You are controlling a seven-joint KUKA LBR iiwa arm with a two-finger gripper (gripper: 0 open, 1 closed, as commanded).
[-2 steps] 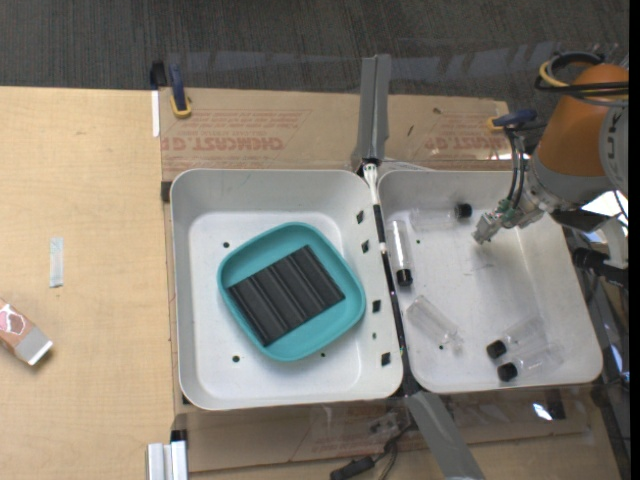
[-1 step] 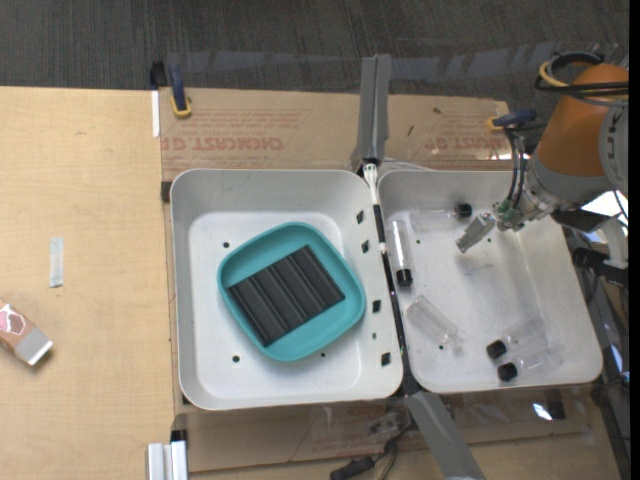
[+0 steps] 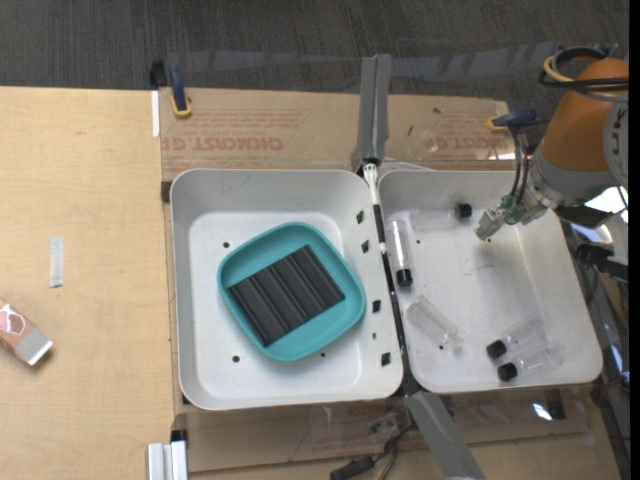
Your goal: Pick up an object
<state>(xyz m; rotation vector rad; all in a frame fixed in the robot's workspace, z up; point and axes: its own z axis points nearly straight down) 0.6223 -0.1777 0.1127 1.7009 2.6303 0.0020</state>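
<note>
My gripper hangs over the back of the right bin, its tip pointing down and left. A small black cap lies just left of the tip, apart from it. A clear tube with a black end lies along the bin's left wall. A clear vial rests near the bin's middle front. Two clear vials with black caps sit at the front right. Nothing shows between the fingers.
The left bin holds a teal tray with a dark ribbed insert. A metal divider post rises between the bins at the back. On the bench at far left lie a small grey strip and a red-and-white item.
</note>
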